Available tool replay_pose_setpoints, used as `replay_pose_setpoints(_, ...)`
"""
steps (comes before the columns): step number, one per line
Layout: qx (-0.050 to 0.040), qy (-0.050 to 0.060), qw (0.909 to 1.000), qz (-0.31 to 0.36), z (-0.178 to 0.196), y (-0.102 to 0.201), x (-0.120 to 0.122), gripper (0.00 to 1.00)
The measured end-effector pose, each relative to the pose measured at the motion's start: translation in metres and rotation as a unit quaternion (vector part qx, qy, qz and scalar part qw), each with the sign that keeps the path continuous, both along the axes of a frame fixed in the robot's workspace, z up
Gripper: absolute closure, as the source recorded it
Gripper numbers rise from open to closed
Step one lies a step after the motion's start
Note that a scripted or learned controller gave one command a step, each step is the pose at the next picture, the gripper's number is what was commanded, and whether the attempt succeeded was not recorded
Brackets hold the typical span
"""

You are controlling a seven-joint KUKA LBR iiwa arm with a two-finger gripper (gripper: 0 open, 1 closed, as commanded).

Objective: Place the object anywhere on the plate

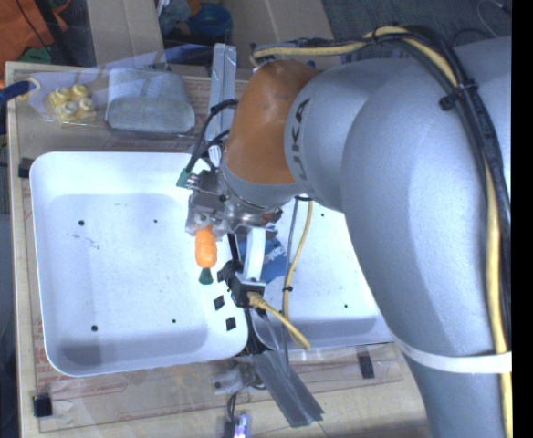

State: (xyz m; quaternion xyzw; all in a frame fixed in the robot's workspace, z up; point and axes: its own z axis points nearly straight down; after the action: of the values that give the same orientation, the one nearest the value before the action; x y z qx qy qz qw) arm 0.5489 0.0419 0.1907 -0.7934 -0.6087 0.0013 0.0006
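A small orange toy carrot (205, 247) with a green tip hangs over the right side of the left white bin (93, 272). Its upper end sits between the fingers of my gripper (206, 231), which is shut on it and points down beneath the orange wrist band (266, 126). Just to the right, over the bins' shared wall, a white and blue piece (273, 261) that looks like the plate's edge peeks out from under the arm. The arm hides most of it, along with much of the right bin (330, 281).
Behind the left bin on the bench lie a clear bag of yellow pieces (67, 104) and a grey pouch (150, 108). A yellow cable (276, 322) and black fittings hang below the gripper near the bins' front wall. The big grey arm covers the right side.
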Motion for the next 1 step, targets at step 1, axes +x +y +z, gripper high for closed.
replay_pose_setpoints(1, -0.0006, 0.002, 0.9994, -0.034, 0.0087, 0.0859, -0.0336, 1.0)
